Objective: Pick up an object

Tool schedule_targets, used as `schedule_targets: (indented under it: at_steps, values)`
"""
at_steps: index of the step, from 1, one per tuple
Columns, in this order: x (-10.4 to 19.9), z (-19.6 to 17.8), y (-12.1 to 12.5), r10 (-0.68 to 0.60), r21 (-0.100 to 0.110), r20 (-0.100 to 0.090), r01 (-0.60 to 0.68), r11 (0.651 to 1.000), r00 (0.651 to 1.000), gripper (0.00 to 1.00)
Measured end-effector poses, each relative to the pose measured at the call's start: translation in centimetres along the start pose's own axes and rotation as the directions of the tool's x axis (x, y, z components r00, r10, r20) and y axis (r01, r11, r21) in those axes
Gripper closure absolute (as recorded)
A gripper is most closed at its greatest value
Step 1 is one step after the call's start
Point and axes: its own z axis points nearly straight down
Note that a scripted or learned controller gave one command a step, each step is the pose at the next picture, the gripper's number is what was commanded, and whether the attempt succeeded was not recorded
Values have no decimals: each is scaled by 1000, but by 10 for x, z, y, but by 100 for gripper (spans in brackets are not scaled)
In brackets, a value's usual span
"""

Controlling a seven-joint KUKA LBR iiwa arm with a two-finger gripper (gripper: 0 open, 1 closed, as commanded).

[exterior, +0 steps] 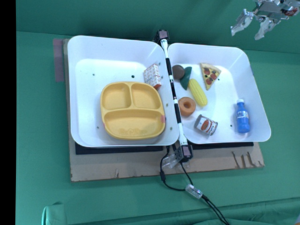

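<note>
My gripper (251,28) hangs open at the top right, high above the far right corner of the right bin (255,69), with nothing between its fingers. In that bin lie a pizza slice (210,74), a corn cob (198,92), a brown and green piece (182,75), a donut (186,106), a small can (206,124) on its side and a blue bottle (242,116). The left bin (89,64) bears a yellow divided plate (132,110) and a small carton (152,75) near its far right corner.
A black-and-white rod (171,93) runs along the seam between the two bins. A cable (187,182) trails off the front toward the bottom of the view. The bins rest on a cardboard sheet (117,170) over green cloth.
</note>
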Motion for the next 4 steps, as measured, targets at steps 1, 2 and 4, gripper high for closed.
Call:
schedule_targets:
  at_steps: [1, 2, 4]
  values:
    - [-14, 108, -26, 2, 0, 3, -2, 1000, 1000, 0]
    - [19, 189, 16, -3, 0, 8, 3, 1000, 1000, 0]
    - [27, 171, 19, 0, -1, -17, 0, 1000, 1000, 0]
